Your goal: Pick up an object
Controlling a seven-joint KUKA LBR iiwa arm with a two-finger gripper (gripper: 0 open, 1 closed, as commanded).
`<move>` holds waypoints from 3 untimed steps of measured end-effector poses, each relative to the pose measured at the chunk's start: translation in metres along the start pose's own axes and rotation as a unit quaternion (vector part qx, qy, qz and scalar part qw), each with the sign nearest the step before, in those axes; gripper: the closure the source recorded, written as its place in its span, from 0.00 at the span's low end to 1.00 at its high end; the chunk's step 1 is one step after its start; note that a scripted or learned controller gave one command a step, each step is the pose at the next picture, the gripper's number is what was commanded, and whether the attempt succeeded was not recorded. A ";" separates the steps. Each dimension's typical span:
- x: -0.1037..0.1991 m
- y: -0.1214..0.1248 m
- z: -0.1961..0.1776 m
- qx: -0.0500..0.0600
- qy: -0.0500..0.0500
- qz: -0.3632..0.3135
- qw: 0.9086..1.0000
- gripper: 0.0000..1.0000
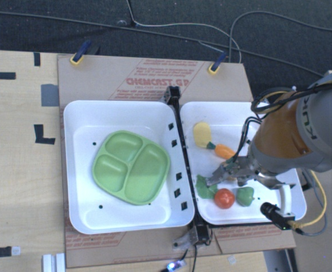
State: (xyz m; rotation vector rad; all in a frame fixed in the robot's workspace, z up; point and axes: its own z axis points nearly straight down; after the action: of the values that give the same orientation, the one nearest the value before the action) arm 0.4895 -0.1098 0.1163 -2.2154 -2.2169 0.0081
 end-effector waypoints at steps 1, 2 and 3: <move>0.000 0.000 0.033 -0.004 -0.001 0.000 1.000 0.00; 0.001 0.002 0.020 -0.006 0.000 0.000 1.000 1.00; 0.005 0.001 -0.023 -0.005 -0.001 0.000 1.000 1.00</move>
State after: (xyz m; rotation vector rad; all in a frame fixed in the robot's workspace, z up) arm 0.4910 -0.1043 0.1389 -2.2200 -2.2236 -0.0009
